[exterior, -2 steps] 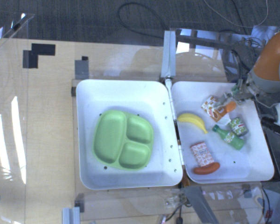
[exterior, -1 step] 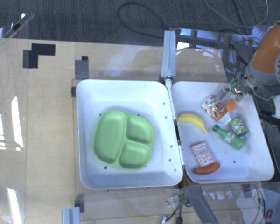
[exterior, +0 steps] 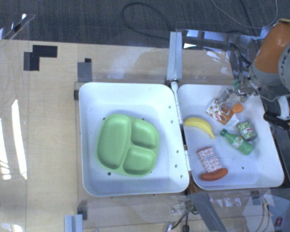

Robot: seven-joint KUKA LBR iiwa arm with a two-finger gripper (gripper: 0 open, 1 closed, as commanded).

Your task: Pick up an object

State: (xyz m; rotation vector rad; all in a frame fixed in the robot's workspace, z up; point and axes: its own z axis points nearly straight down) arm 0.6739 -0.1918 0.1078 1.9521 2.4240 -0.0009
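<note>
Evidently at the approach stage, with nothing lifted yet. Shows the grey arm with the orange band (exterior: 275, 50) reaching in from the right and ending in the two-finger gripper (exterior: 241, 88) over the back corner of the right-hand shallow white bin (exterior: 276, 175). Cannot tell how wide the claw stands: too small and too cluttered at that spot, and no sign of anything held in it.

Nearest candidate for the pick: the white-and-orange crinkled snack packet (exterior: 220, 111), lying tilted just beside the gripper, with a small round orange piece (exterior: 238, 108) touching its edge. Further forward in the same bin: a yellow banana (exterior: 200, 126), a green plastic bottle (exterior: 238, 143) on its side, a small green-labelled can (exterior: 246, 129) just beside the bottle, a red-and-white carton (exterior: 209, 158) and a reddish sausage (exterior: 212, 175) close to the front wall. Well apart, in the left-hand white bin (exterior: 87, 178): a pale green divided plastic tray (exterior: 128, 144).

Probably calls next for lining up over a single item, likely the packet, then dropping straight down and closing on it. Needs care with the orange piece crowding that packet, and with the bin's back wall close behind.
</note>
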